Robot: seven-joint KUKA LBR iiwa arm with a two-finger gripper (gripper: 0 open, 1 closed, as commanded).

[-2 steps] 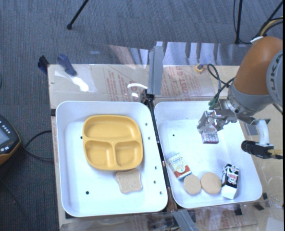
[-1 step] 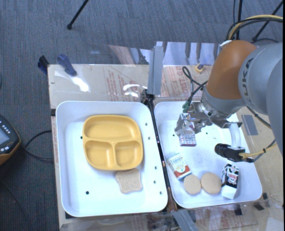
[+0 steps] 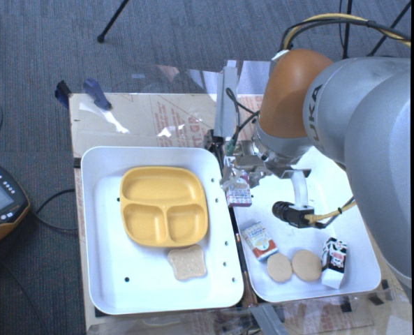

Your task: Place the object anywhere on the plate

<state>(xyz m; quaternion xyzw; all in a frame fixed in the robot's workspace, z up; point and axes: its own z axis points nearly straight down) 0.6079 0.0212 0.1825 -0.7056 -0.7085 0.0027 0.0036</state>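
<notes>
The yellow plate with three compartments lies in the left bin. My gripper hovers over the divide between the two bins, just right of the plate's right rim. It is shut on a small pink and white carton, which hangs between the fingers above the bin edge. The arm's orange band and grey body hide the back of the right bin.
A slice of toast lies in the left bin just below the plate. The right bin holds a small juice box, two round cookies and a cow-print milk carton. A black cylinder with a yellow cable hangs beneath the wrist.
</notes>
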